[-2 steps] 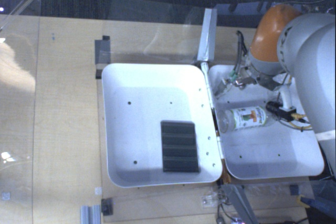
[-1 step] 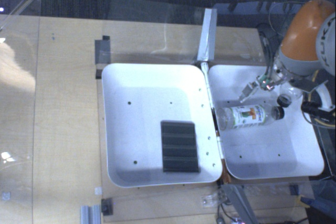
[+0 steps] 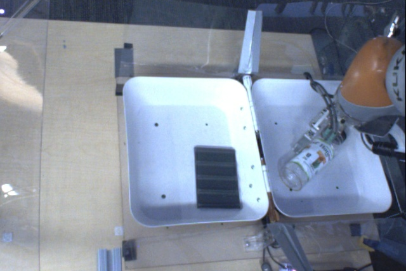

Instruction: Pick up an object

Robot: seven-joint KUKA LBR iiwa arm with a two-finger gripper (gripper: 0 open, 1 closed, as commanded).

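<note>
Clear labelled bottle, writing unreadable

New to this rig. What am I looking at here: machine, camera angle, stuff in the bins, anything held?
One fixed camera looks down at a slant on a wooden bench with two shallow white bins side by side. The grey robot arm with the orange band reaches in from the right; its tool hangs over the right bin. There a clear bottle lies on its side, right at the tool's tip. Whether it is gripped, I cannot tell. The left bin holds a dark ribbed block, lying flat.
</note>
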